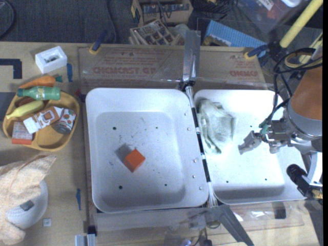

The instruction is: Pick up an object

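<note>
An orange block [135,160] lies in the left bin [102,106], a little left of its middle. A crumpled pale green cloth [215,126] lies in the right bin [256,183] near its left wall. My gripper [248,143] hangs over the right bin, just right of the cloth, with its arm reaching in from the right. Nothing shows between its fingers.
A wooden bowl [51,140] of toy food stands left of the bins, with a white box [50,59] behind it. A beige cloth [20,181] and a white bowl lie at the lower left. Clutter and cables sit beyond the bench's far edge.
</note>
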You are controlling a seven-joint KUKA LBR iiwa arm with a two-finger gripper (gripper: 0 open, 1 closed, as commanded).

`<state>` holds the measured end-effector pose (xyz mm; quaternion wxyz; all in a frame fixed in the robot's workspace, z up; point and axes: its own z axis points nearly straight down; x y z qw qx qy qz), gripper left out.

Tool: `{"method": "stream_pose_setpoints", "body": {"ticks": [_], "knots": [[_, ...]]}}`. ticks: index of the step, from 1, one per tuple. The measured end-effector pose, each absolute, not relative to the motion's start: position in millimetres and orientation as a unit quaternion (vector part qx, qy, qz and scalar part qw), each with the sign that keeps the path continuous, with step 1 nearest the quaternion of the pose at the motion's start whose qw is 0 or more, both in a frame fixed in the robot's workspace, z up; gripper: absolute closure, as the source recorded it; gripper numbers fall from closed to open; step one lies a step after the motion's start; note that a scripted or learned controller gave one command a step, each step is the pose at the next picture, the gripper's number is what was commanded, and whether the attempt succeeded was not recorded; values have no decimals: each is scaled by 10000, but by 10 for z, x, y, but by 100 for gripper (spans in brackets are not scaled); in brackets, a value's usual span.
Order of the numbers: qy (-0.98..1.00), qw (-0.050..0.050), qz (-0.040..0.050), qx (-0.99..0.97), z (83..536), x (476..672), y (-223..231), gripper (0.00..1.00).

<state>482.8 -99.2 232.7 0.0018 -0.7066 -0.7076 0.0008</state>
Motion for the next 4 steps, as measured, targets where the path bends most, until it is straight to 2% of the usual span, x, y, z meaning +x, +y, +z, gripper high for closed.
{"method": "stream_pose_setpoints", "body": {"ticks": [1, 2, 3, 4], "knots": [[-6987, -3, -2, -7154, 2328, 5448, -1032, 0], [-6943, -15, -4, -7197, 2480, 5489, -1549, 0], [-6033, 16, 7, -7975, 1714, 5944, -1152, 0], [-6017, -10, 3, -7987, 1430, 6020, -1948, 0]]}}
